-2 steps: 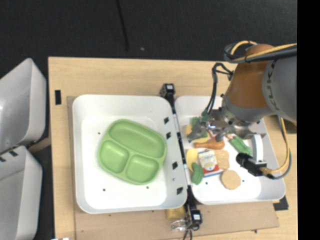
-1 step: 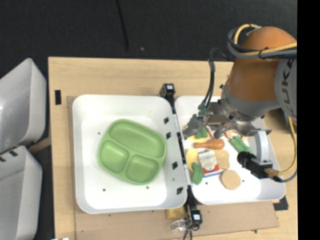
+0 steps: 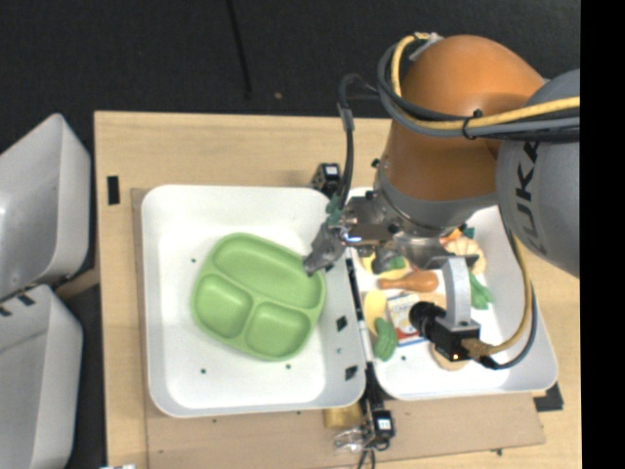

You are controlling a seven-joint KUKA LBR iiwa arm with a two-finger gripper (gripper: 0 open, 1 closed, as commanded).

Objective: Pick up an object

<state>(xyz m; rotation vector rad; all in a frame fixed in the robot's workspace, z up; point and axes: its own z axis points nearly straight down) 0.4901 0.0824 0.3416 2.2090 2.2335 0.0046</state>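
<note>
- Gripper (image 3: 330, 244) is low over the shared edge of the two bins, at the top right rim of the green plate (image 3: 256, 296). It looks to be touching or just above that rim, and I cannot tell whether it is open or clenched; nothing is seen held.
- The green plate has three compartments and lies flat in the left bin (image 3: 176, 379), right of centre, with its right edge near the bin wall.
- Arm (image 3: 459, 115), with its orange band and grey wrist, hangs over the top of the right bin (image 3: 522, 364) and covers most of the bin's upper half.
- An orange toy (image 3: 418, 281) lies just under the wrist in the right bin, partly hidden by it.
- A small printed packet (image 3: 402, 313) is just below the orange toy, with a green leaf-shaped piece (image 3: 384, 341) at its left, close to the bin's left wall.
- A second green piece (image 3: 480, 291) is further right. An orange and white bit (image 3: 465, 243) peeks out under the arm, too covered to name.
- The right-bin items are crowded together. The lower right floor of that bin is bare.
- The left bin has open floor left of, above and below the plate.
- Bench (image 3: 225, 149) shows as a bare wood strip around the bins. White casings (image 3: 39, 203) sit off its left edge, cut off by the frame.
</note>
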